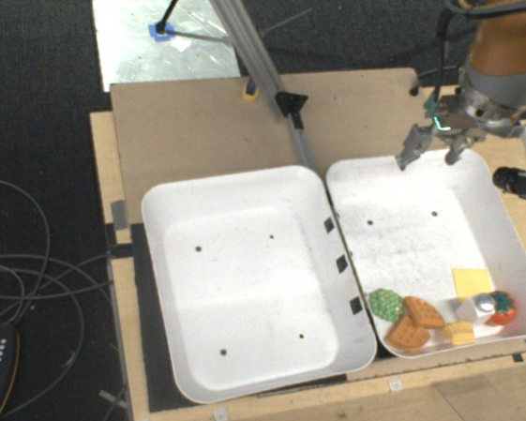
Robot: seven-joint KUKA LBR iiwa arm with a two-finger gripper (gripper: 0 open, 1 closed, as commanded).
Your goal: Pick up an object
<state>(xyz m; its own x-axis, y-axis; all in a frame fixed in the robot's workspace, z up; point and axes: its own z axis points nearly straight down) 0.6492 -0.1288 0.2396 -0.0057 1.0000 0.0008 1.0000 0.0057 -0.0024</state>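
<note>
The hand (429, 153) hangs over the far rim of the right bin (416, 225) with its two fingers spread wide and nothing between them. The candidate objects are well apart from it, crowded into that bin's near corner: a green piece (385, 304), two brown waffle-like pieces (415, 322), a yellow block (472, 281) and a small red and white item (494, 307) (its exact form is too small to tell). Principal risk, in my judgement: the pieces lie touching and against the bin wall, so a descending finger may land on one, push a neighbour aside or strike the rim, and close on nothing.
</note>
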